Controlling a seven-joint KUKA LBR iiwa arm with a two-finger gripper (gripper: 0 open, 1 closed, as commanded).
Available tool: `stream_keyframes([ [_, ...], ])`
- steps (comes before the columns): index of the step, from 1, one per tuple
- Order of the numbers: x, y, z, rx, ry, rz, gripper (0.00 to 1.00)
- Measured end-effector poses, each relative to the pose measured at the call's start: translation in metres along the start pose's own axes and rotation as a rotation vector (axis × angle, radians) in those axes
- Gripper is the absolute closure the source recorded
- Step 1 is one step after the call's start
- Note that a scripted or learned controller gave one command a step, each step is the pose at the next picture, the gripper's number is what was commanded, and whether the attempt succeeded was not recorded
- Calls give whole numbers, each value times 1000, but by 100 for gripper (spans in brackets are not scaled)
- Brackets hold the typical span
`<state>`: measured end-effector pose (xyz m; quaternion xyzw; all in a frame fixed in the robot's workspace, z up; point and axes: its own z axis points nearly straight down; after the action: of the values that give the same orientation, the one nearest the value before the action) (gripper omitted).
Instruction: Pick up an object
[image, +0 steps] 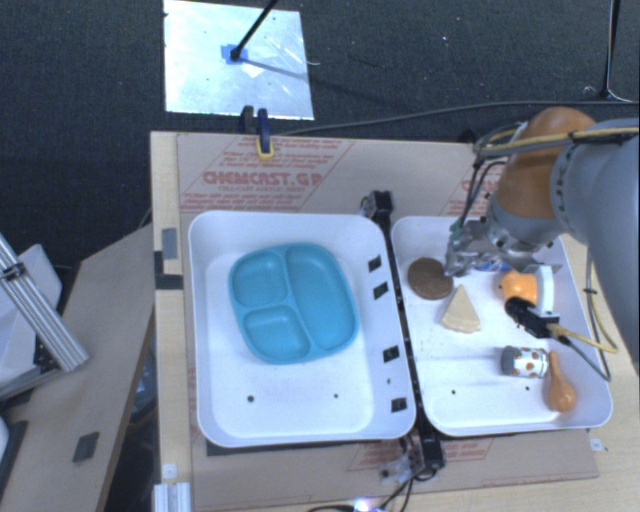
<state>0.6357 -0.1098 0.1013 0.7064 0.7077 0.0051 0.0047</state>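
My gripper (462, 258) hangs low over the back of the right bin (440, 405), just right of a brown round disc (429, 278). A pale yellow wedge (461, 311) lies just in front of the gripper. An orange ball (516, 286) sits to the gripper's right. A small grey can (523, 361) lies on its side near the front right, beside an orange gourd-shaped piece (558, 386). A bit of something blue (488, 265) peeks out beside the gripper, mostly hidden by the wrist. Nothing is visibly held.
The left bin (215, 400) holds a light blue divided plate (293, 302). A black clip strip (390, 300) joins the two bins. The grey arm with its orange band (545, 160) covers the right bin's back right corner.
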Motion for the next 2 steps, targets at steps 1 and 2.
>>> stream_keyframes([
  [1,-3,3,-64,8,-2,-2,100],
  [2,-6,12,-127,5,-2,-3,100],
])
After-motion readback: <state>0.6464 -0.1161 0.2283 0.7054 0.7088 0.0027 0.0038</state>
